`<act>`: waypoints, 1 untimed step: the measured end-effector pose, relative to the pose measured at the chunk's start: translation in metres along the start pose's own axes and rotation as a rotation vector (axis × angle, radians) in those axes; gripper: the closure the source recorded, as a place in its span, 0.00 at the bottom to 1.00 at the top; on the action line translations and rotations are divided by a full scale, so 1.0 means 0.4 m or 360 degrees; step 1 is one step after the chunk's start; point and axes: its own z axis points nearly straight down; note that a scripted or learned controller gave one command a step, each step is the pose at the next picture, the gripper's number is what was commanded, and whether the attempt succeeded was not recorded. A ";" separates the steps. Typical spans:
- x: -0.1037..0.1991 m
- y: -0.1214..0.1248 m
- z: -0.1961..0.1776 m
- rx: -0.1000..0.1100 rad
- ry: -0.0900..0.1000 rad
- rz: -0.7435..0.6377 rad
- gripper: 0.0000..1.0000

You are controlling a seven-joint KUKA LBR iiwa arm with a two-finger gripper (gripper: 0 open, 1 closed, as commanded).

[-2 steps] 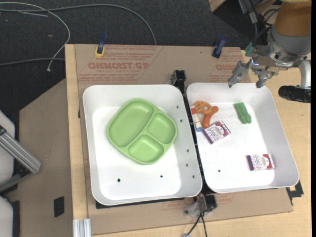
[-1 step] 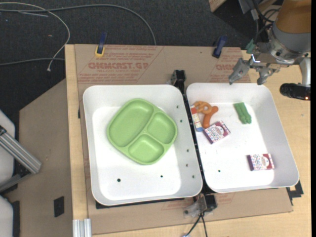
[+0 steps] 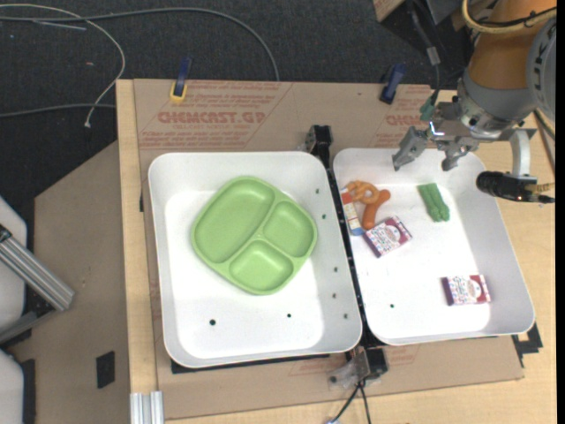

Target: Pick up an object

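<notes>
So from the overhead camera you've got two white bins side by side on the counter [image 3: 221, 117]. The left bin [image 3: 177, 316] has a green divided plate [image 3: 254, 234] sitting roughly in the middle, tilted a bit diagonally. The right bin [image 3: 415, 312] is where all the small stuff is: an orange pretzel-looking thing [image 3: 369, 194] near its upper left, lying against a small tube-like item that's too small to identify, with a little purple and white packet [image 3: 387, 236] just below and to the right of it. There's a green block [image 3: 433, 201] further right, and another small purple packet [image 3: 465, 290] well apart from the rest, down toward the lower right corner.

The arm comes in from the upper right, and the gripper [image 3: 433, 151] hangs over the back edge of the right bin, above the green block and not touching anything. The fingers [image 3: 408, 154] are spread apart with nothing between them
</notes>
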 end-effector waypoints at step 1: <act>-0.014 0.008 0.152 0.0003 0.0000 0.0001 0.00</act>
